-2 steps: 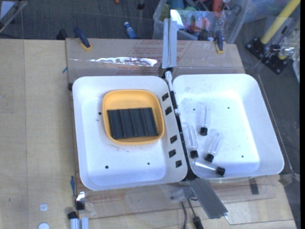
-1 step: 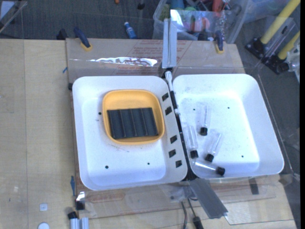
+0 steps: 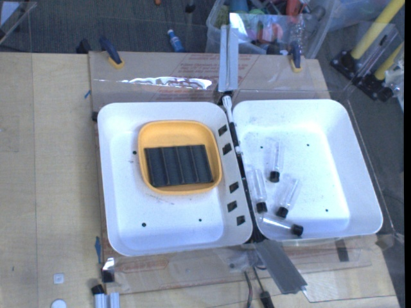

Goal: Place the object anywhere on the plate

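Two white bins sit side by side on a wood bench (image 3: 45,172). The L bin (image 3: 115,191) has a yellow plate (image 3: 176,128) w/ round corners in it, near the middle. A dark grey block (image 3: 178,165) w/ ridges lies flat on the plate, right in its middle. The R bin (image 3: 334,146) has 4 small clear tubes w/ black caps (image 3: 275,162), all near its L front part, close together. The tubes are well apart from the plate.
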Controlling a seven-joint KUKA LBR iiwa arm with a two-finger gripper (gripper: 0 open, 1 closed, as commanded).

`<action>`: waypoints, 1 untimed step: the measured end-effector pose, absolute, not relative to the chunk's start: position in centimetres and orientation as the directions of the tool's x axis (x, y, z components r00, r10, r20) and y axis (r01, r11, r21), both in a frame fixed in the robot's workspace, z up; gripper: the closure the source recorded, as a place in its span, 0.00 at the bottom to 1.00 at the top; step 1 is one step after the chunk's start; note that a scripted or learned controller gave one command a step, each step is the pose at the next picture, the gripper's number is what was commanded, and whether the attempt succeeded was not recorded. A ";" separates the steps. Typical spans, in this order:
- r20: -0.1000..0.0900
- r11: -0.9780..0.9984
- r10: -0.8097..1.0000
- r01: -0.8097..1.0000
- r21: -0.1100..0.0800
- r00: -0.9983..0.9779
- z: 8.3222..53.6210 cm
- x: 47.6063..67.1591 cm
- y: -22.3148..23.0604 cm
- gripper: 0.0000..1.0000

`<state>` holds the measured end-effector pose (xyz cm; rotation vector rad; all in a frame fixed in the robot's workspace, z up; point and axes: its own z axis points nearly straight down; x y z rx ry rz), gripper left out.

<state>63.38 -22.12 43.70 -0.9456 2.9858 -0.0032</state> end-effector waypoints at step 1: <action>-0.007 0.530 -0.848 -0.848 -0.007 -0.530 43.7 65.5 -22.1 1.00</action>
